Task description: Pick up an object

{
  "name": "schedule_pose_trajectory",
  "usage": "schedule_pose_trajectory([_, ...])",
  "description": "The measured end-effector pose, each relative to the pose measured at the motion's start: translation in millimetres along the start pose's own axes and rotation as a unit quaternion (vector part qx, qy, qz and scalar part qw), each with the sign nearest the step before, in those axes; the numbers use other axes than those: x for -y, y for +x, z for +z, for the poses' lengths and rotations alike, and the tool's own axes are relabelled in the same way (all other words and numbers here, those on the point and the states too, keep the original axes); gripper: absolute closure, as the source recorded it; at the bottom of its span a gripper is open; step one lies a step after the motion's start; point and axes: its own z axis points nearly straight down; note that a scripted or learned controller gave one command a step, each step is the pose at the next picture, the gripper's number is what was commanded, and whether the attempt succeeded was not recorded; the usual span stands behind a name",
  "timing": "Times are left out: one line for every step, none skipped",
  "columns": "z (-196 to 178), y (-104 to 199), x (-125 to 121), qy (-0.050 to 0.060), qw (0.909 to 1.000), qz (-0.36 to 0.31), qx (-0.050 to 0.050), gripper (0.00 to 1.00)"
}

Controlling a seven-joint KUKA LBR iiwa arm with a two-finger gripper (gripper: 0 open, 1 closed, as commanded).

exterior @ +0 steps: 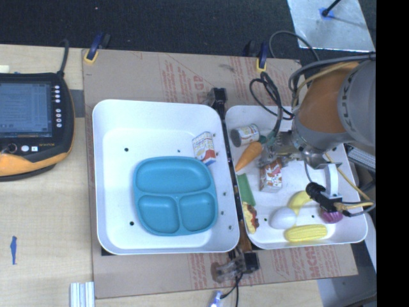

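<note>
Where the grey arm with its orange band reaches in from the right, the gripper (pixel 276 153) hangs low over the right bin (pixel 358 235), directly above a small brown-and-white carton (pixel 272 174); whether the claw is clenched or released cannot be told from this slant, and nothing is seen held in it. The carton lies near the middle of the bin, its long axis running roughly from the far side toward the near side, the top end under the wrist. Just to its left an orange carrot (pixel 248 156) lies on a diagonal, its thick end up toward the gripper and its tip pointing down toward the bin's left wall. Beyond that sits a small can (pixel 246 134) on its side. A green strip (pixel 246 188) lies along the left wall, and near the front edge are a white egg shape (pixel 282 219), a yellow corn cob (pixel 305 233) lying crosswise, a yellow piece (pixel 299 201) and a purple piece (pixel 331 216). In the left bin (pixel 108 171) rests a blue divided tray (pixel 174 194) with a small carton (pixel 204 148) just behind it. A tablet (pixel 32 123) sits at the far left.
</note>
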Motion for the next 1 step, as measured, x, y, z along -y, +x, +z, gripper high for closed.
schedule_pose_trajectory([-87.5, 66.5, 10.6, 0.002, 1.0000, 0.001, -0.003, 1.00])
